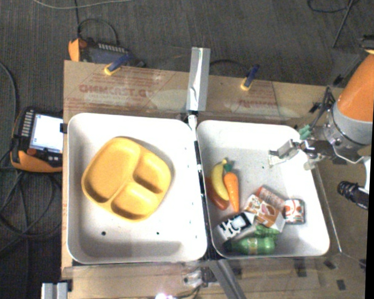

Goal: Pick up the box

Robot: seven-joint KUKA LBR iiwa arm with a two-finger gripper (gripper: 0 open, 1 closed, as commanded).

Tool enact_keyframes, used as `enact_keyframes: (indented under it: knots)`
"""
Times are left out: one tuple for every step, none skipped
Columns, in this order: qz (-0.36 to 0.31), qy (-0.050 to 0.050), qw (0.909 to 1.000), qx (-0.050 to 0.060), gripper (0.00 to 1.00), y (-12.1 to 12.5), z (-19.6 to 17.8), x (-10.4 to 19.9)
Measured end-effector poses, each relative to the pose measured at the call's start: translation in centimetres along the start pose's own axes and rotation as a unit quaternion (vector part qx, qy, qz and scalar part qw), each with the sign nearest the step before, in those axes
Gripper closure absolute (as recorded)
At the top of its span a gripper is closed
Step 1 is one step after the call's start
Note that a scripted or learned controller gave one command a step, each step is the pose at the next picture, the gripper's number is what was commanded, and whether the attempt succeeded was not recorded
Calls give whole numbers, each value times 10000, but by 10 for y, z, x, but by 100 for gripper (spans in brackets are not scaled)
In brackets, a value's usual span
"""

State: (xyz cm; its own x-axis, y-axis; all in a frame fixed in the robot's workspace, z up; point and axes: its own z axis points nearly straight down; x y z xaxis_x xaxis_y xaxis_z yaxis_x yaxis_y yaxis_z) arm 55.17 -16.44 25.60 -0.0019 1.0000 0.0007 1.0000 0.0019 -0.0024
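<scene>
The box [264,208], a small carton printed in orange, brown and white, is lying tilted in the right bin [256,134], toward its near right part, among a cluster of other small things. Touching it on the right side is a squat can [294,210] with red and white markings, lying on its side. Just below the box a green bottle [252,244] is lying flat along the bin's near wall, and to the box's lower left a black and white packet [235,225] is sitting at an angle, its edge meeting the bottle. Further left, an orange carrot [232,189] and a yellow banana [219,182] are lying side by side, pressed together, close to the wall between the two bins, with a reddish piece [217,202] peeking out beneath them. The gripper [286,151] is hovering over the far right part of the same bin, well apart from the box and above bare white floor, carrying nothing; whether its fingers are spread or closed I can't make out from here. The arm [358,98] is reaching in from the right, its orange band showing above the grey wrist. In the left bin [82,234] a yellow divided plate [128,177] is resting by itself. Both bins are sitting on a brown board [127,89], with an orange handheld device [40,138] lying on the dark floor off to the left.
</scene>
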Motion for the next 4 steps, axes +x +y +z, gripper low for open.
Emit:
enact_keyframes:
  knots:
    - [1625,10,9867,7,0,-54,89,-58]
    - [2635,-34,9643,-268,0,-55,151,31]
    - [2926,101,9561,-64,0,12,164,-2]
    - [3362,164,9416,55,0,27,166,-7]
